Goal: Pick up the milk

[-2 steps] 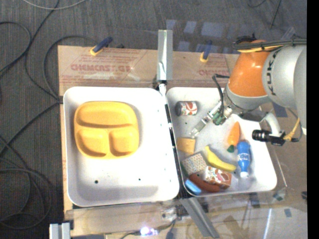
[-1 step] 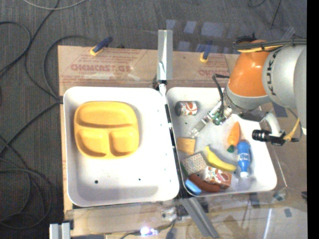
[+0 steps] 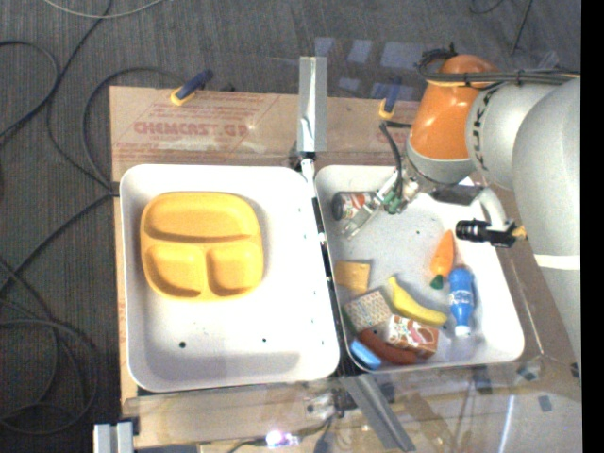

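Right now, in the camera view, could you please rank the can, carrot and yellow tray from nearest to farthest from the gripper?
1. Can, just left of the gripper.
2. Carrot, below and right.
3. Yellow tray, in the left bin.

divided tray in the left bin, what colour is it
Yellow-orange all over, plain with no pattern: the divided tray shows clearly in the camera view.
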Action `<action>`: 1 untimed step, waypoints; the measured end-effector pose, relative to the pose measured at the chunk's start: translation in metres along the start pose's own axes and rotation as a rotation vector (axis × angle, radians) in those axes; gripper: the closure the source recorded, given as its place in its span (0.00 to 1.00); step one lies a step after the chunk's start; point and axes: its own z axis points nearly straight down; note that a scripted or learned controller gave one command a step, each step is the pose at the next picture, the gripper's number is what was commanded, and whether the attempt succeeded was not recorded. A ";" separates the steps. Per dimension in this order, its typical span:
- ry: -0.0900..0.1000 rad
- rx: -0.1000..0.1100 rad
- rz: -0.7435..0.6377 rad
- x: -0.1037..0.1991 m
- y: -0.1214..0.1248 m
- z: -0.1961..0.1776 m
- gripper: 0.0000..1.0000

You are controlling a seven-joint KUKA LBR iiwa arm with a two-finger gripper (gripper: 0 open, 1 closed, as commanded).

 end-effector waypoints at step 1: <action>-0.002 0.000 0.122 0.047 0.049 -0.089 0.00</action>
